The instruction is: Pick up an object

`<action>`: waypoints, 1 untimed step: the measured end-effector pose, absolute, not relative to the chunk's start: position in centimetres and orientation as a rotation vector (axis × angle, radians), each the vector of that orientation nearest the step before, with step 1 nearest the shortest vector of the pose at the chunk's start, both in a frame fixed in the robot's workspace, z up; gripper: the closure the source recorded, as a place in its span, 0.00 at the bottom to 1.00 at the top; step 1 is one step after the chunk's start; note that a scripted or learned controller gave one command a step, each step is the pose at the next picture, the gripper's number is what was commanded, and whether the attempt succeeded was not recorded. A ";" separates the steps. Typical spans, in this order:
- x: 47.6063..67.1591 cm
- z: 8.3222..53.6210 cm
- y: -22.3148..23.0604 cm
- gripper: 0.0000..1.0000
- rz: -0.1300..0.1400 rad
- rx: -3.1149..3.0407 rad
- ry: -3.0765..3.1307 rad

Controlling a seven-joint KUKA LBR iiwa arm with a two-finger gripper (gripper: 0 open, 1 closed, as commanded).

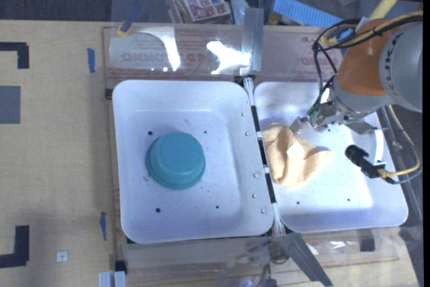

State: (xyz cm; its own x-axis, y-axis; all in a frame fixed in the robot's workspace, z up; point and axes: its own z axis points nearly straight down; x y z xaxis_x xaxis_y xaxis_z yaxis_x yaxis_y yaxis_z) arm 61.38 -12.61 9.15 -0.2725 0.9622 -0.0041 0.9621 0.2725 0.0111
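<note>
A crumpled tan cloth (pixel 290 154) lies in the right bin (pixel 349 208), against its left wall. My gripper (pixel 302 123) hangs at the cloth's upper right edge, touching it or just above it, below the orange band of the arm (pixel 363 70). The cloth's top corner rises toward the gripper tip. A teal bowl (pixel 176 159) sits upside down in the middle of the left bin (pixel 134 111), well away from the gripper.
A black cable end (pixel 359 159) with a yellow wire hangs over the right bin, right of the cloth. A metal divider (pixel 253 44) stands behind the wall between the two bins. Clutter and boxes lie beyond the bench's far edge.
</note>
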 end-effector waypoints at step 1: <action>63.0 9.2 -11.8 0.00 0.009 1.702 2.622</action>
